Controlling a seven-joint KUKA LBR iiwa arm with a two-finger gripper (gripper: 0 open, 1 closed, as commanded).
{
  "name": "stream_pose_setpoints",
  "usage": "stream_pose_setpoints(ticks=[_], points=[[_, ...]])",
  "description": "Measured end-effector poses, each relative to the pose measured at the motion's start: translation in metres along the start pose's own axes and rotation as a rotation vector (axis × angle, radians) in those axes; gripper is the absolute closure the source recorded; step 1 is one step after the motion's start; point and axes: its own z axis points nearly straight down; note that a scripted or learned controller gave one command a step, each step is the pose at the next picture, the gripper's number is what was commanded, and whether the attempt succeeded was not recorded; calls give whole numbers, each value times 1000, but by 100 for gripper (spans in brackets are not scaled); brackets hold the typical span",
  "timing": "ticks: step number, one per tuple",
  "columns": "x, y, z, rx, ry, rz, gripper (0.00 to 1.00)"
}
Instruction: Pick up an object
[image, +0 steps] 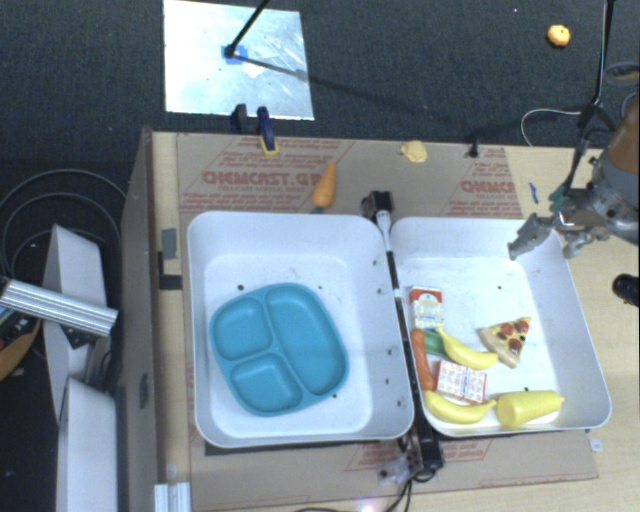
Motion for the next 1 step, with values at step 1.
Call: stream_pose_setpoints(ticks=[1], points=[[72,-48,97,11,6,-5,0]])
